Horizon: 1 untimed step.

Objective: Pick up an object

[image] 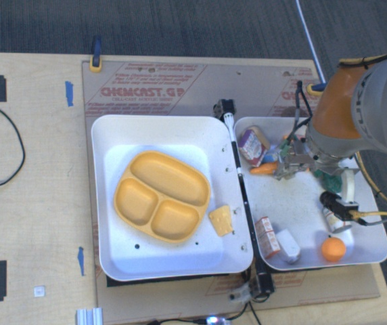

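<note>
The gripper (289,166) hung low near the right bin's (376,252) far-left corner, just beside a carrot (262,170) lying crosswise toward the left wall. Whether it was spread could not be told

Carrot (262,170) lies flat, near purple packet (251,145), right bin's far-left part. Orange ball (333,249), near-right corner. Cheese wedge (221,220), left bin.

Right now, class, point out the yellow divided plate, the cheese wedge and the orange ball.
yellow divided plate (161,195): camera view, on the ridge between its compartments.
cheese wedge (221,220): camera view, middle of its top face.
orange ball (333,249): camera view, centre of its rounded surface.
</note>
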Each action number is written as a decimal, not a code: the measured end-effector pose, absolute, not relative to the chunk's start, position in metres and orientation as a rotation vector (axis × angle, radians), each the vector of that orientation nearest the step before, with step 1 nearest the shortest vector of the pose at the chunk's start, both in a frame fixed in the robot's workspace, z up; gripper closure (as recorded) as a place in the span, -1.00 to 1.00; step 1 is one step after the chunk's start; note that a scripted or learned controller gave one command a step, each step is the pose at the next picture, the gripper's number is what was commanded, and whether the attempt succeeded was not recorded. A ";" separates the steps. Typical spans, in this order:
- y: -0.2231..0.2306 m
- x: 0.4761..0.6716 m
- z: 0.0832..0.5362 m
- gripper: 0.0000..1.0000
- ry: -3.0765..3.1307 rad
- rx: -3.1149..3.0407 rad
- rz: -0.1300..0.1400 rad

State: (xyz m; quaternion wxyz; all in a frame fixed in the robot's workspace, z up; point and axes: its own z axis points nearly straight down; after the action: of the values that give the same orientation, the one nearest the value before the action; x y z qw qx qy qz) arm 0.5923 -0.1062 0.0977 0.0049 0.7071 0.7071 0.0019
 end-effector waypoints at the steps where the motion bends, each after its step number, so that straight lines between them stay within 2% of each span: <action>1: -0.192 0.534 0.114 1.00 2.221 2.223 -0.001</action>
State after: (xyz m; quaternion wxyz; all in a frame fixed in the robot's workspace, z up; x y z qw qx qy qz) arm 0.5343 -0.1922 0.1137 -0.0005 0.7074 0.7068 -0.0004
